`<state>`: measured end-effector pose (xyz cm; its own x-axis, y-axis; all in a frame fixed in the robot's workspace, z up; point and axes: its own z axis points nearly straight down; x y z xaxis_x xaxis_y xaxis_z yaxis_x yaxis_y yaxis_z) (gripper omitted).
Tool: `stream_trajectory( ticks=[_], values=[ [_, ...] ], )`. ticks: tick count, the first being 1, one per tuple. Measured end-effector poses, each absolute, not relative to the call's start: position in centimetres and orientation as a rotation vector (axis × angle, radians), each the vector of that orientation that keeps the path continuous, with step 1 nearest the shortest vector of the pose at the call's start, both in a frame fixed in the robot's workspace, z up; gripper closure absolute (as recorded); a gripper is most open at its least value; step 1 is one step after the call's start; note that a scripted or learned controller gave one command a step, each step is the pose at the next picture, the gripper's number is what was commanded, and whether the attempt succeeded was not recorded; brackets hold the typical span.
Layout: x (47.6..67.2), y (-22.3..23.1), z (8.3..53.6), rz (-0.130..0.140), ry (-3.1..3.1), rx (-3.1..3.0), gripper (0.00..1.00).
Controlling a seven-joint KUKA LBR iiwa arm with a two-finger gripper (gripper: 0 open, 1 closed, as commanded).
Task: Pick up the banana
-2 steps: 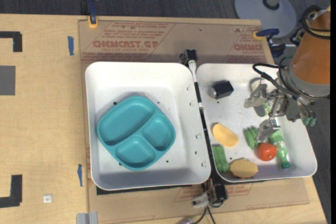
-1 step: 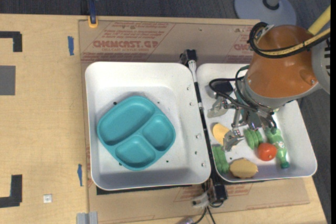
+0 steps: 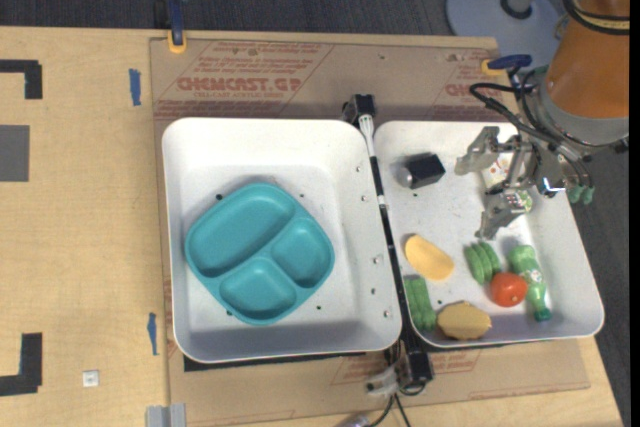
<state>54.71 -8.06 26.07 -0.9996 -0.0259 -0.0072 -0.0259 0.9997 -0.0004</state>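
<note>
The banana (image 3: 428,257), a short yellow piece, lies in the right bin (image 3: 585,290) near its left wall. My gripper (image 3: 478,195) hangs over the upper middle of that bin, up and to the right of the banana and apart from it. Its fingers (image 3: 493,215) look spread open with nothing between them.
Also in the right bin are a black block (image 3: 423,169), a green pod (image 3: 418,302), a tan potato-like piece (image 3: 463,320), a green piece (image 3: 484,261), a red tomato (image 3: 508,289) and another green item (image 3: 533,280). The left bin (image 3: 190,150) holds a teal divided plate (image 3: 259,251).
</note>
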Motion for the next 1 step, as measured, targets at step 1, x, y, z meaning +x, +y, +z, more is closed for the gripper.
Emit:
stream_trajectory(
  ticks=[1],
  values=[
    [52.29, -4.39, 18.57, 0.002, 3.126, -0.288, 0.00]
  ],
)
